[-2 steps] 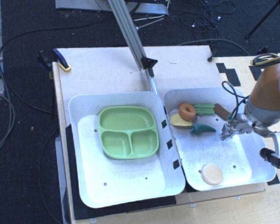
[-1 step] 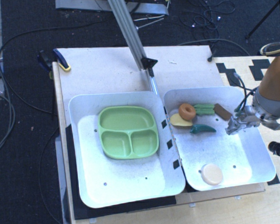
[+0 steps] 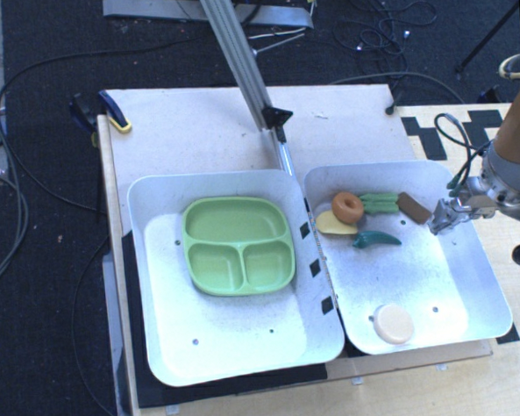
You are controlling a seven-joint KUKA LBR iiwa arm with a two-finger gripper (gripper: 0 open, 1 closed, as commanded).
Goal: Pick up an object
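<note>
Bench: pale board top, bearing two shallow white bins side by side. Left bin: holds one green divided plate, three compartments, lying flat toward the bin's far half. Right bin: holds the small items, most of them clustered at its far edge. Arm: grey, entering from the right over the right bin's far right corner. Gripper: low over the right bin's right side, pointing left toward the cluster, nothing seen between its fingers; whether they stand apart or together cannot be told from here. Metal pole: slanting down from the top of the scene to the gap between the bins. Round cream-white disc: alone at the near edge of the right bin, well apart from the rest. Brown ring: doughnut-like, resting against a yellow piece just beneath it. Green ridged piece: just right of the ring. Brown block: touching the green piece's right end, nearest the gripper, just left of it. Teal curved piece: just in front of the cluster.
</note>
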